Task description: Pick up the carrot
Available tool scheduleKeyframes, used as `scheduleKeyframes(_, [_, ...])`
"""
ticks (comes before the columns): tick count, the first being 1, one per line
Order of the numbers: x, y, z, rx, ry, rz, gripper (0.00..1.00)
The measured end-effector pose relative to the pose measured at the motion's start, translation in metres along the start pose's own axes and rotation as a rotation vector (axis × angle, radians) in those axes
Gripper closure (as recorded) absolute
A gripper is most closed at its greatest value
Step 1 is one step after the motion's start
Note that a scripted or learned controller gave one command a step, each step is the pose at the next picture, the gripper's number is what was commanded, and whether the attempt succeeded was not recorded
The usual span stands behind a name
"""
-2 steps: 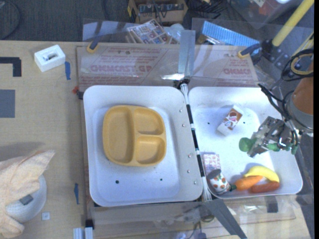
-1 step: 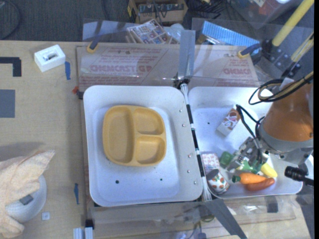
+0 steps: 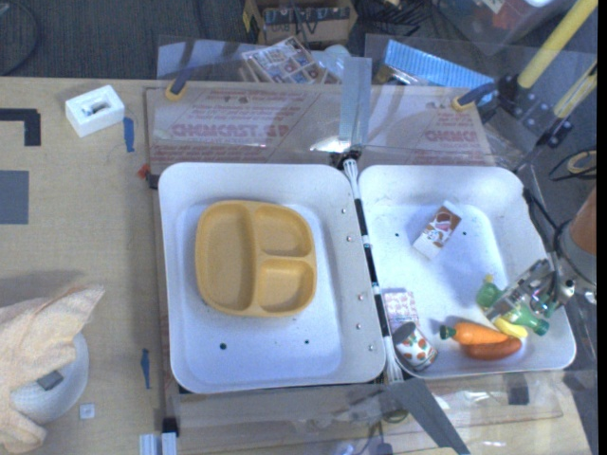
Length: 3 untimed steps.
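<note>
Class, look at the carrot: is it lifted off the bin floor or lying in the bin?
Lying. The carrot rests on its side on the right bin floor.

- The two bins, the left bin (image 3: 185, 349) and the right bin (image 3: 398, 192), are showing as smooth white plastic with a soft sheen.
- The yellow divided tray (image 3: 254, 256) is looking like matt, smooth plastic.
- The carrot (image 3: 486, 339) is gleaming as glossy orange plastic near the right bin's front edge.
- The gripper (image 3: 531, 290) is showing bare, shiny metal parts.
- The small carton (image 3: 437, 231) is appearing as printed card.
- The cloth (image 3: 43, 335) at the bench's left edge is lying soft and crumpled.
- The bench top (image 3: 76, 216) is looking like pale, matt wood.
- The clear sheeting (image 3: 285, 121) behind the bins is glinting like plastic film.
</note>
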<state>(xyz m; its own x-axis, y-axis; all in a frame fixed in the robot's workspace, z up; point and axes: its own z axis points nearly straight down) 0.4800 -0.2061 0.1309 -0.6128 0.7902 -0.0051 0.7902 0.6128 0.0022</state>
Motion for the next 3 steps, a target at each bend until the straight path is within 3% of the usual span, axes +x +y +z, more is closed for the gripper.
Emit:
scheduleKeyframes(1, [0.000,0.000,0.000,0.000,0.000,0.000,0.00])
scheduleKeyframes(2, [0.034,0.028,0.043,-0.002,-0.001,-0.166,0.00])
scheduleKeyframes(3, [-0.018,-0.001,0.044,-0.004,0.001,0.183,0.00])
